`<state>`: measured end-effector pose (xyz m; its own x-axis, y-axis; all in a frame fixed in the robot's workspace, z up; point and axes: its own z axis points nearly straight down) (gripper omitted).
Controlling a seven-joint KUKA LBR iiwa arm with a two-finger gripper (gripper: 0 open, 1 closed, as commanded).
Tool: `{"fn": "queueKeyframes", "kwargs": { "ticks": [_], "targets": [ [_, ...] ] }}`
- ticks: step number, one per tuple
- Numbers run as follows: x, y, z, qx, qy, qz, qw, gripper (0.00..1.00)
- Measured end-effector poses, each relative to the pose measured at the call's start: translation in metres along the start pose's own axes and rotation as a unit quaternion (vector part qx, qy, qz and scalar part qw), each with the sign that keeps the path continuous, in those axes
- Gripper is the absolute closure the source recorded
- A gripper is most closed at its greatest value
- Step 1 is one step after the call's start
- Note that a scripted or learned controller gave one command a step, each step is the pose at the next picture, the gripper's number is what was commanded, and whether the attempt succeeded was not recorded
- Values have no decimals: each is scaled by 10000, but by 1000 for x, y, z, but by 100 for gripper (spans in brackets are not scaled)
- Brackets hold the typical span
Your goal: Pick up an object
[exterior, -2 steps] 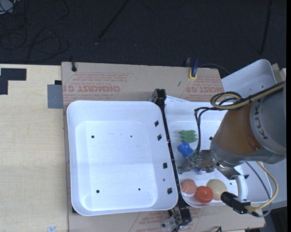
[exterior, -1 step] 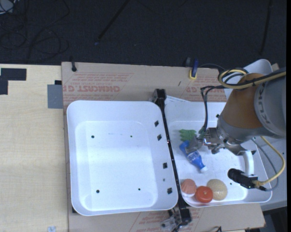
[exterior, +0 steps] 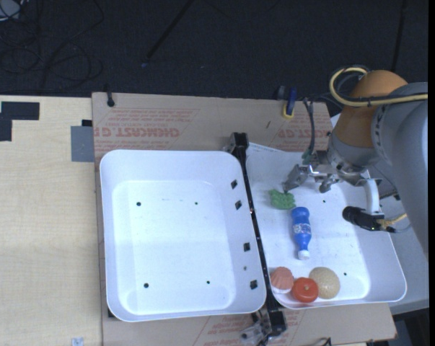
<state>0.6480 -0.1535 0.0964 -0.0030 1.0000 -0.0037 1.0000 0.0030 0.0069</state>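
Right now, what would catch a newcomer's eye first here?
The grey arm with its orange band reaches in from the right, its pincer hanging over the right bin. In that bin a blue bottle lies below a green piece, with a red ball at the near edge.

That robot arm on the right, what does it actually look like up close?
The arm is bulky, rounded and grey, with an orange band above the wrist. A pale yellowish cable loops over that band. Its small metal gripper looks silvery, with dark parts.
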Motion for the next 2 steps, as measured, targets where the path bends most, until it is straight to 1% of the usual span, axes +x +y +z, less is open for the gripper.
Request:
{"fn": "queueKeyframes", "kwargs": {
  "ticks": [1,2],
  "targets": [
    [11,-25,10,62,24,22,10000,0],
    [-64,-4,8,25,1,26,10000,0]
  ]
}}
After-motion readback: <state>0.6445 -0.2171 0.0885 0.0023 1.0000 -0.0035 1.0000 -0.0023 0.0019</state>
